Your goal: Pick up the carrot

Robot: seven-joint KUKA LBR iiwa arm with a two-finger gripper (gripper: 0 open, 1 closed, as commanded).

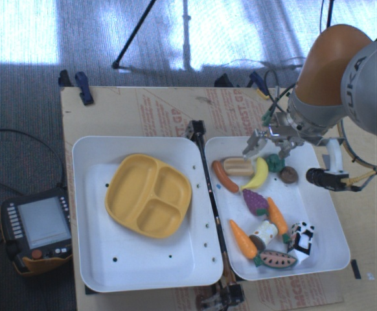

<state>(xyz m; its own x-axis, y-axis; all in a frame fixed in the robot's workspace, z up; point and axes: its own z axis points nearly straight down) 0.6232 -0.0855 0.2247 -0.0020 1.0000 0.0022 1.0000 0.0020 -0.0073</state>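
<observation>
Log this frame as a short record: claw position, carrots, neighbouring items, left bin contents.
claw: above the far end of the right bin, over the bread roll and banana; nothing seen between its fingers
carrots: two in the right bin, carrot near the bin's left side, second carrot beside the grapes; neither grasped
neighbours: bread roll, banana, sausage, grapes, watermelon slice
left bin: holds a yellow divided plate
task status: not yet done
</observation>
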